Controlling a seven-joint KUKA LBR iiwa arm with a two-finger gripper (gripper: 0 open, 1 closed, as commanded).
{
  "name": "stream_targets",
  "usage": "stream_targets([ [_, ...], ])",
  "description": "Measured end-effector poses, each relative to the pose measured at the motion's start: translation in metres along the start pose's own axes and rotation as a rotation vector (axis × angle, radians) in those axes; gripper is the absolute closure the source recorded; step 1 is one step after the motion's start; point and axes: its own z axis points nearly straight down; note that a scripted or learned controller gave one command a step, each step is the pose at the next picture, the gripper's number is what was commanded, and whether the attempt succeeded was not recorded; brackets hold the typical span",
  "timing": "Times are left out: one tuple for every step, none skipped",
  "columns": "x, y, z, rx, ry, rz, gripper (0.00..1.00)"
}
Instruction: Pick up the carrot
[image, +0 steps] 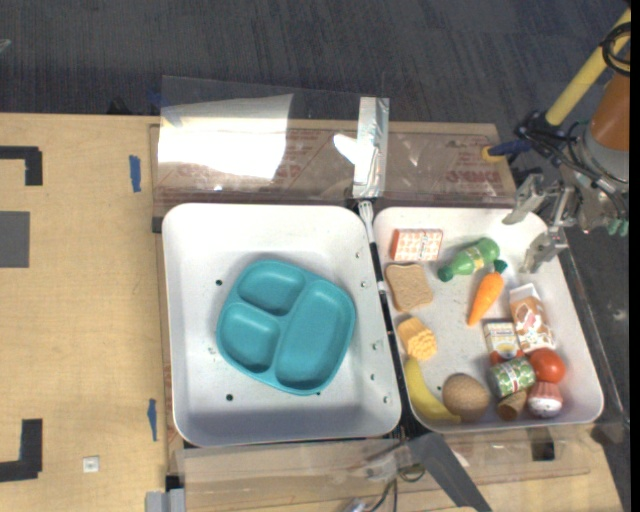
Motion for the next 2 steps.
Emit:
stream_targets([
  [-0.002,0.022,0.082,0.006,-0.019,-0.059,0.0],
  [0.066,0.065,0.103,0.0,-0.004,-0.206,0.0],
])
